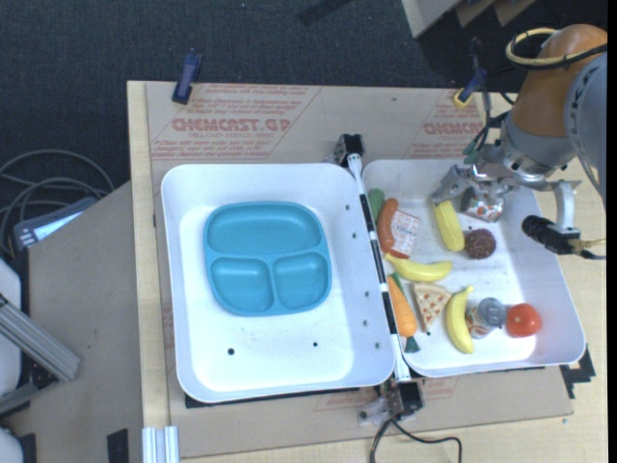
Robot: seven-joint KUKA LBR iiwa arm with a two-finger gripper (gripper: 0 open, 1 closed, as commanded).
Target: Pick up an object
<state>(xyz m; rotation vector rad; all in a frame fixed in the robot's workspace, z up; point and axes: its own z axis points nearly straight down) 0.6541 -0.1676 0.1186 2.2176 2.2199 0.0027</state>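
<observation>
My gripper (471,193) hovers low over the back of the right bin (554,297), with the grey arm and its orange band reaching in from the upper right. Just below it lie a short yellow corn-like piece (446,225) and a dark brown round piece (479,244). Further forward in the same bin are a hot dog (388,222), a yellow banana (421,270), an orange carrot (402,307), a pizza slice (431,304), a second banana (458,318) and a red tomato (522,320). I see nothing held in the gripper.
The left bin (193,355) holds a blue divided plate (267,257). A small grey round object (490,313) sits between the second banana and the tomato. A green piece (375,201) lies by the wall between the bins. Brown cardboard (241,123) lies under both bins.
</observation>
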